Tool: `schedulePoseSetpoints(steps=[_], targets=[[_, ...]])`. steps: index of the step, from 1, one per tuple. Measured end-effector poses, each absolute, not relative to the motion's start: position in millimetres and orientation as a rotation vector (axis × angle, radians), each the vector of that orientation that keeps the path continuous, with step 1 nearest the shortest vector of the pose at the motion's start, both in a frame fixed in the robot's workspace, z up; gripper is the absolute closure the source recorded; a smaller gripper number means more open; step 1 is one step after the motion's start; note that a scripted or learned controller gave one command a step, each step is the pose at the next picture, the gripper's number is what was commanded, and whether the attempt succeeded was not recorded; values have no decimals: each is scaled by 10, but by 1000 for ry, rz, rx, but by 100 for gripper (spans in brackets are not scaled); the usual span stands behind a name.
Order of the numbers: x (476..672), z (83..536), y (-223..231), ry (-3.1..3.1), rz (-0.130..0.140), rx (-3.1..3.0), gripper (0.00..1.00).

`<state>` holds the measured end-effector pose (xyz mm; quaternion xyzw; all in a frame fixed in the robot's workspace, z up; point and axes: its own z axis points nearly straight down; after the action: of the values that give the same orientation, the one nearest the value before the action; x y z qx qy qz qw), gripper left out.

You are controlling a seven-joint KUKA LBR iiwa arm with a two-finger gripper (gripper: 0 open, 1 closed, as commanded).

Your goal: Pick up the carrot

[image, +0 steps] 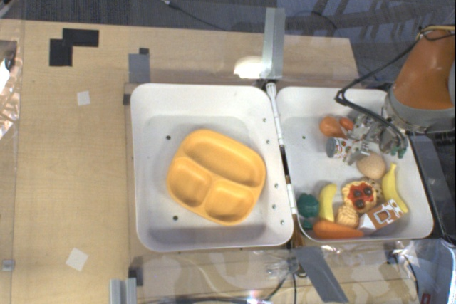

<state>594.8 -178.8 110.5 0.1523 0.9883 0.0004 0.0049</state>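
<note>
Wooden table (71,174) fills my feed, carrying two white bins side by side. From my overhead camera, the left bin (149,153) holds a yellow divided plate (216,176). My claw (367,139) hangs over the right bin (299,117), near its far edge; whether it's apart or closed I cannot tell. I see the carrot (336,229) lying flat against the near wall, well below the claw and slightly to its left, beside a green piece (308,205).

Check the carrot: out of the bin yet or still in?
Still in. The carrot lies flat along the right bin's near wall, apart from the gripper.
</note>
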Motion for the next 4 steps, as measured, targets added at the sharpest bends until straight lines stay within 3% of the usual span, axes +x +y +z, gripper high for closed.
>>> schedulePoseSetpoints(steps=[1, 2, 3, 4], targets=[[5762, 1150, -1511, 3042, 3, 756, 100], [5175, 1061, -1386, 2974, 2, 992, 100], [4886, 1114, -1061, 2947, 3, 1071, 100], [4894, 1401, -879, 2820, 5, 1367, 100]])
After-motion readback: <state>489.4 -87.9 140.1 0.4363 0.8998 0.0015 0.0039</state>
